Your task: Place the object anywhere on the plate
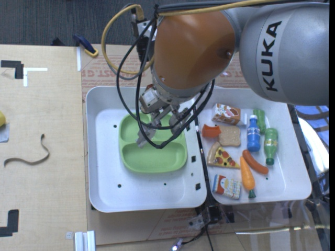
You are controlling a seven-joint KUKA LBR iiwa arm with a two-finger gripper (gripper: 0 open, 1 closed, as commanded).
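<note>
A green plate (157, 158) with a divider across it lies in the left white bin (104, 166). My gripper (159, 131) hangs over the plate's upper half, under the big orange wrist. Its two fingers are spread apart, one tip (142, 139) near the plate's left side. The gripper is open and I see nothing between its fingers. The toy food lies in the right bin (293, 187): a pizza slice (222, 157), a bread slice (229, 136), a carrot (247, 178) and a sausage (255, 162). None of the food rests on the plate.
The right bin also holds a blue bottle (253, 132), two green bottles (270, 144), a red piece (211, 131) and two small cartons (227, 114). Black cables (128, 82) loop down over the left bin. A wooden board (42, 140) lies to the left.
</note>
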